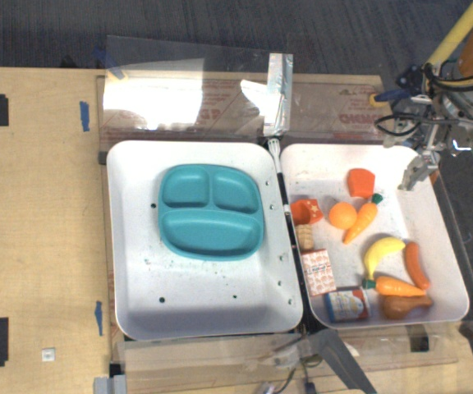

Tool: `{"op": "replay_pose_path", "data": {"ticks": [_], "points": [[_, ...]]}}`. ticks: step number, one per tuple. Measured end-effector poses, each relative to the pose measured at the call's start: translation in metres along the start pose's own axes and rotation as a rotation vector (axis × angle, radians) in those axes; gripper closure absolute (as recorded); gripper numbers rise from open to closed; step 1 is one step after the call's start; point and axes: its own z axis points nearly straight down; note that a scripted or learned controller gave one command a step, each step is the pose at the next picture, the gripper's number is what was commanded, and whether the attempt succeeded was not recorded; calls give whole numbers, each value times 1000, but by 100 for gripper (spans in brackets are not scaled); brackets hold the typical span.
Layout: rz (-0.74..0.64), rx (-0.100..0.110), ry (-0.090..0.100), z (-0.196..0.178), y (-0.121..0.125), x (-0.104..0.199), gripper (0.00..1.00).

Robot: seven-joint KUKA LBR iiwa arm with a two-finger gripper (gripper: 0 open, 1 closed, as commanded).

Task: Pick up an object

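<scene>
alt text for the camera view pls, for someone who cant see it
Seen from above, the claw hangs over the right bin's far right corner, holding nothing. That bin holds toy food: a banana, carrots, an orange, a can. The left bin holds a teal divided plate.

Two white bins [130, 245] [442, 228], one teal divided plate [212, 210], two carrots [361, 222] [399, 286], one banana [382, 253], one orange [342, 215], one can [347, 304], perhaps six other small food toys
</scene>
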Motion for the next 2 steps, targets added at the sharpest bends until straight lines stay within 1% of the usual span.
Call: {"op": "replay_pose_path", "data": {"ticks": [1,2], "points": [[-56,1,-4,133,28,18,0],[23,0,-3,145,29,-5,0]]}}
